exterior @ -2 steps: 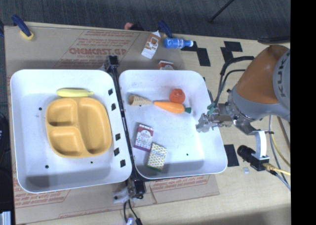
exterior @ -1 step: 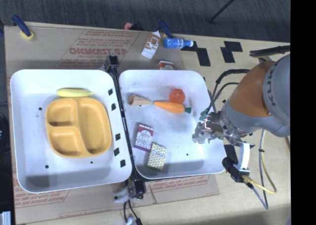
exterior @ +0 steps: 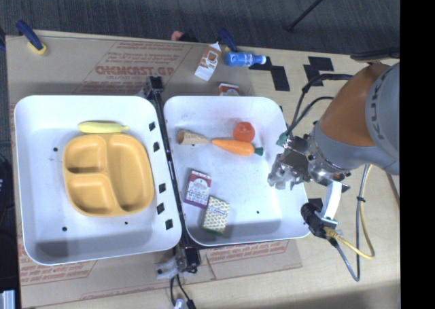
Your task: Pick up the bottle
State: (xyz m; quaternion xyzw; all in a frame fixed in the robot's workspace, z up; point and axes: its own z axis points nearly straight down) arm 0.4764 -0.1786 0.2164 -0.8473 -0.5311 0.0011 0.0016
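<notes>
While the pincer hovers, the bottle lies well apart.

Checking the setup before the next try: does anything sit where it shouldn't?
Yes. The bottle, blue with a white label, lies on its side on the bench behind the right bin, outside both bins. A small carton lies beside it, also outside. The gripper is at the right bin's right edge, well away from the bottle.
</notes>
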